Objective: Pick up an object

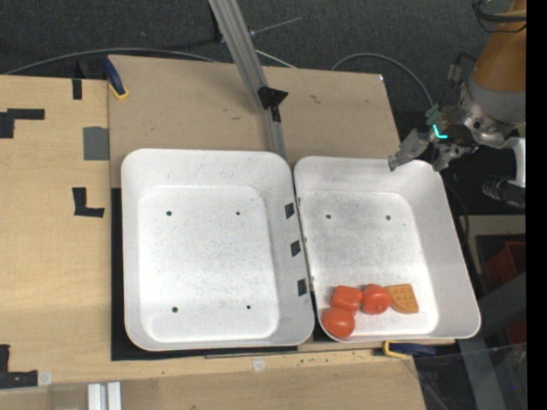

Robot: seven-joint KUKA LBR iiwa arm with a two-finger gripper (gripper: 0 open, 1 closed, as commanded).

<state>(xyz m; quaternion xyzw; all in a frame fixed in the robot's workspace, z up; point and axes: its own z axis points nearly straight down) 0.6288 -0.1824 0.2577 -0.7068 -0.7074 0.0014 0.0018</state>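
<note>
Three red tomato-like objects lie clustered at the near edge of the right bin, with an orange waffle-patterned piece touching them on the right. My gripper hovers over the bin's far right corner, well away from the objects. Its dark fingers point left and down, with nothing visible between them.
The left bin sits beside the right one, joined by black clips along the shared edge. A grey metal pole slants in from the top, ending near the bins' far junction. Cables run across the dark floor behind the bench.
</note>
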